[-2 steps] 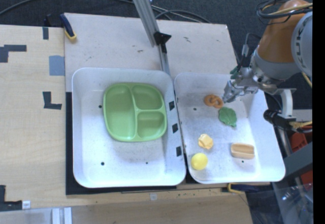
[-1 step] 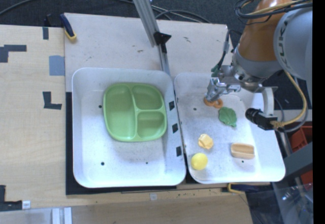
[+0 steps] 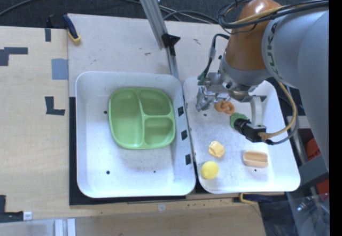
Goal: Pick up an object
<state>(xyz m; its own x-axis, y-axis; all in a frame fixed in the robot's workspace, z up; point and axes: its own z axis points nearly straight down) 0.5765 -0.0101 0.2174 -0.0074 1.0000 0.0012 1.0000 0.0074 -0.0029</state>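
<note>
1. Nearest the camera, in the right bin (image 3: 283,176), a yellow ball (image 3: 209,169) is seen at the front left, a pale yellow piece (image 3: 216,149) just behind it, and a tan bread-like block (image 3: 255,158) to their right; all three lie apart and uncovered, so any could be taken from above
2. Farther back, an orange pretzel-like piece (image 3: 224,106) lies just beside the gripper (image 3: 203,102) and is judged the likeliest target
3. The gripper is held low over the back left of that bin, near the wall shared with the left bin (image 3: 88,122); whether its fingers are spread or pressed together cannot be told, and nothing is seen between them
4. The tool should be centred over the piece before descent, and the wall kept clear
5. The green divided plate (image 3: 142,118) in the left bin is best left alone
</note>
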